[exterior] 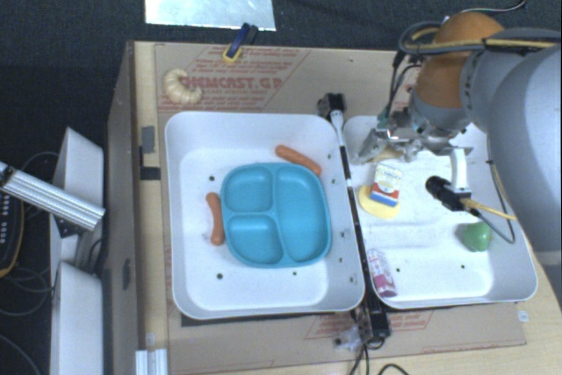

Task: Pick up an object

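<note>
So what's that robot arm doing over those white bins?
The robot arm reaches into the right bin, its end effector low beside a small yellow-and-white pack. I can't see it holding anything. A green ball lies in that bin too. The left bin holds a blue tray and two orange sausages.

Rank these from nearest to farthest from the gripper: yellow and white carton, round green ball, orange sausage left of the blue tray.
1. Yellow and white carton, right bin, just below the gripper.
2. Round green ball, same bin's lower right.
3. Orange sausage, left bin, left of the blue plastic divided tray.
</note>
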`<action>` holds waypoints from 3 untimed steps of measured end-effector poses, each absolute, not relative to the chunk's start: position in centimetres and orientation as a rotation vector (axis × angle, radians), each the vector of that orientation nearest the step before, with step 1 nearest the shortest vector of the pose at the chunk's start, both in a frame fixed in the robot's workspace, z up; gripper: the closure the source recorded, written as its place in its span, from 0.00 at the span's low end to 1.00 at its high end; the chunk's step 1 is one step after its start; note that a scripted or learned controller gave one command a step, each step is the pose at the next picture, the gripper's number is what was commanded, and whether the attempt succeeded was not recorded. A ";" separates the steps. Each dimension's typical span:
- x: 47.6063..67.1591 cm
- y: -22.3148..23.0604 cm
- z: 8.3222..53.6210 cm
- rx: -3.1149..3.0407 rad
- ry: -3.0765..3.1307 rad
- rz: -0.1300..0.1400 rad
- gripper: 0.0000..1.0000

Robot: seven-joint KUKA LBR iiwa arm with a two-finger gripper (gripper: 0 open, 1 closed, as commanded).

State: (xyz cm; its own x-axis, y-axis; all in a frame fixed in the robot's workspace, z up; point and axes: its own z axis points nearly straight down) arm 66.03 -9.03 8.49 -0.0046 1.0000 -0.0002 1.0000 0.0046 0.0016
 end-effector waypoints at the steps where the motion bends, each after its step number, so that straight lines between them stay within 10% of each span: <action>1: 66.9 -10.2 8.5 2.218 2.221 0.003 0.00; 2: 66.9 -9.2 8.5 2.215 2.225 0.003 0.00; 3: 67.0 -9.3 9.6 2.211 2.225 0.006 1.00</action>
